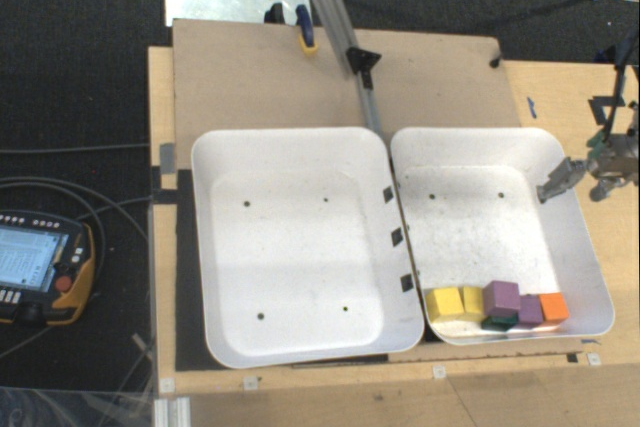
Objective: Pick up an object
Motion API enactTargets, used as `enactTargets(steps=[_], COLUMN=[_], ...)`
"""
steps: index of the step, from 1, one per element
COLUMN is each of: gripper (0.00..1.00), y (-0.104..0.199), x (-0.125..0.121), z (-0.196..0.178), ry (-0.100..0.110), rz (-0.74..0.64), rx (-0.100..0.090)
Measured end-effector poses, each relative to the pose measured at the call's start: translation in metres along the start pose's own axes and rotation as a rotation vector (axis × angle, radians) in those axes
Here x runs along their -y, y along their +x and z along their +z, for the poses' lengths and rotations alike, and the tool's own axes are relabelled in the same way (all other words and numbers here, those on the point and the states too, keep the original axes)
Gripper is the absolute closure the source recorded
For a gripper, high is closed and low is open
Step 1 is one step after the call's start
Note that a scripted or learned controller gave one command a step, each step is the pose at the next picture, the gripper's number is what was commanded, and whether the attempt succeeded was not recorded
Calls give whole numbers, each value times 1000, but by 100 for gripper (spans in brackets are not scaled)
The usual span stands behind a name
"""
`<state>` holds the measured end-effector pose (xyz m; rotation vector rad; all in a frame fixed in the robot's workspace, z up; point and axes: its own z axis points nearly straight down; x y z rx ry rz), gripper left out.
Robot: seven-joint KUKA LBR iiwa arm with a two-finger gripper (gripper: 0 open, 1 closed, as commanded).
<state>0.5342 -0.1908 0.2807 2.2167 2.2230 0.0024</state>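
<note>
Two bins are sitting side by side on the bench [460,75], the left bin [290,245] touching the right bin [500,225] along their shared edge. A cluster of blocks [497,305] is huddling in the right bin's near corner, pressed against the front wall and touching one another. The gripper [575,177] is hanging over the right bin's far right rim, well apart from the blocks. A handheld control pendant [40,265] is lying off the bench to the left.
</note>
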Motion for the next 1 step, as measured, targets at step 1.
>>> enactTargets(steps=[1], gripper=[100], y=[0], x=[-1], z=[-11], ry=[-4], rz=[-4], rx=[1])
